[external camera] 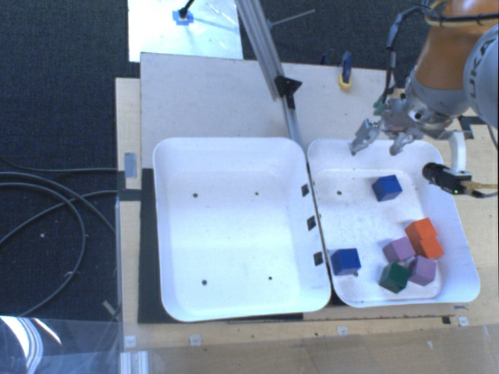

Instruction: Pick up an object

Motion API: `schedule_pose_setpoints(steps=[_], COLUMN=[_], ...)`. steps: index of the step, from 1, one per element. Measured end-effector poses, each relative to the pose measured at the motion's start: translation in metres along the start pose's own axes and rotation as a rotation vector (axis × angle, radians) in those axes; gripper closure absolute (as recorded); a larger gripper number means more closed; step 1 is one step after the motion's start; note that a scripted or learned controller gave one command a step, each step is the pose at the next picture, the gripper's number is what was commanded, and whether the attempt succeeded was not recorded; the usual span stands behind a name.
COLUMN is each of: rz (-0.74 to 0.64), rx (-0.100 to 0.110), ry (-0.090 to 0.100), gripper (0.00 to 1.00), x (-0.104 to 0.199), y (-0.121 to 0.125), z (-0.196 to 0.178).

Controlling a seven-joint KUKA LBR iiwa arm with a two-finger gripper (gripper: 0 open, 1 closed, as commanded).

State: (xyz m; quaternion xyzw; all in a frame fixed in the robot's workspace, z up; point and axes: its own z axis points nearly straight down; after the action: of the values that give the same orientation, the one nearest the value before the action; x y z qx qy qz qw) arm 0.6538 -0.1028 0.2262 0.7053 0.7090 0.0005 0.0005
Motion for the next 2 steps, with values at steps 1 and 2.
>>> schedule_pose_setpoints(steps=[1,2], rz=[-0.003,-0.002], rx=[-0.009,-0.004], ry=[0.001,0.001], gripper=[0.00,0.00], x=[0.037,0.051], y=[-0.062,-0.068], z=[-0.110,-0.125])
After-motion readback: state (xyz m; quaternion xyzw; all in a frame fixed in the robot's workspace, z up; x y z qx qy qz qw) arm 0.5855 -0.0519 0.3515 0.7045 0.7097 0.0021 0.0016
